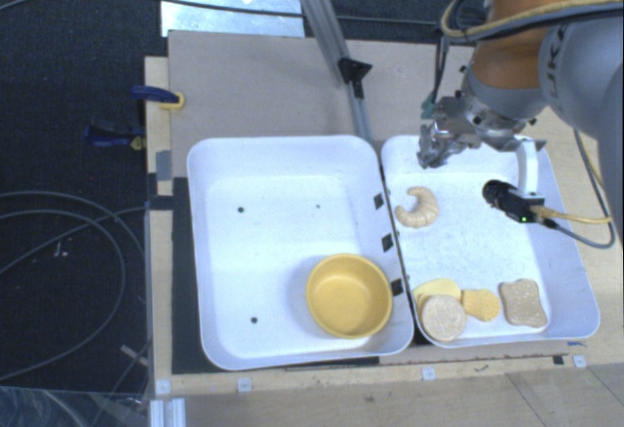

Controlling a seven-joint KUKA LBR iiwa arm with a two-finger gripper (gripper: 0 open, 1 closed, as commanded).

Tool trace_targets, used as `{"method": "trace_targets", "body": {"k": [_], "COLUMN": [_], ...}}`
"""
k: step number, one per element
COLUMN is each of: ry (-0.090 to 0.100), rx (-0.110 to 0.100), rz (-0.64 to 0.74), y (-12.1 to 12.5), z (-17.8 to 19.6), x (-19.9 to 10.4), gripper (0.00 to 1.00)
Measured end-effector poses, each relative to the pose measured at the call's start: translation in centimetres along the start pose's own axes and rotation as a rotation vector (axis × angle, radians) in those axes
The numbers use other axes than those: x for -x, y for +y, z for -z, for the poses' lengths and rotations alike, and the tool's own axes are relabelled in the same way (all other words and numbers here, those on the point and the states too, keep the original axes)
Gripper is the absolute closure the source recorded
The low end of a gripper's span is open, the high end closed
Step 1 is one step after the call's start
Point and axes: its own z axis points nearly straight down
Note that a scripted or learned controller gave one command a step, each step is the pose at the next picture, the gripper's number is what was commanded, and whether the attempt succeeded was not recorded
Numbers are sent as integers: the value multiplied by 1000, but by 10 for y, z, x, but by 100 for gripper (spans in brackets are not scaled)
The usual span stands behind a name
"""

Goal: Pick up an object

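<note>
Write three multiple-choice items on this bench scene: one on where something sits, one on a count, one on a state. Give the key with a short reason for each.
1. Where is the yellow bowl?
A. In the left bin, near its front right corner
B. In the right bin, beside the croissant
C. On the bench outside both bins

2. How many food items lie in the right bin?
A. Two
B. Five
C. Eight

3. How does the yellow bowl stand?
A. Tipped on its side
B. Upside down
C. Upright, its opening facing up

Key:
1. A, the bowl rests on the left bin floor close to the divide between the bins.
2. B, the croissant, a yellow slice, a round cracker, a small orange piece and a bread slice make five.
3. C, its hollow inside is visible from above.
</note>
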Motion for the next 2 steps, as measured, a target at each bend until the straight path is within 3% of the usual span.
{"method": "trace_targets", "body": {"k": [2], "ry": [1], "rx": [-2], "rz": [0], "y": [-7], "z": [8], "x": [-93], "gripper": [100]}}
